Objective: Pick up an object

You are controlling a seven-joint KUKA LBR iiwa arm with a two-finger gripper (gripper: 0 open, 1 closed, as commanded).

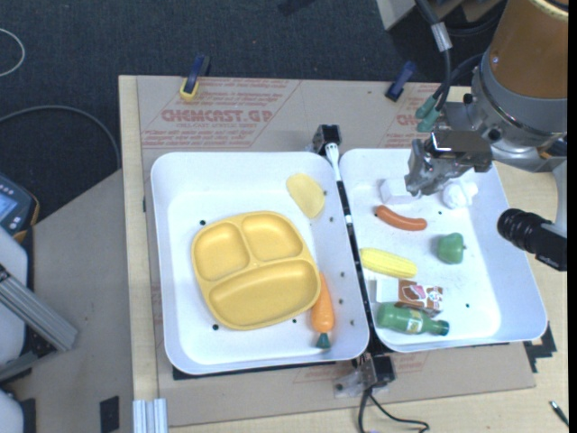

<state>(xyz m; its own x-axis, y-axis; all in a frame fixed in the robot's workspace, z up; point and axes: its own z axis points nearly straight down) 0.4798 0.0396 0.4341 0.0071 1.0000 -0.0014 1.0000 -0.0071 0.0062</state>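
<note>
**Bench board on dark carpet**

A tan board (270, 106) printed with faded red lettering lies over dark, speckled carpet (81, 25). Clamps (192, 77) grip its far edge at 11 and 1 o'clock. A thin pale cable (13, 50) loops at 10 o'clock. Silver metal framing (36, 309) sits at 8 o'clock. Lighting is even.
</note>
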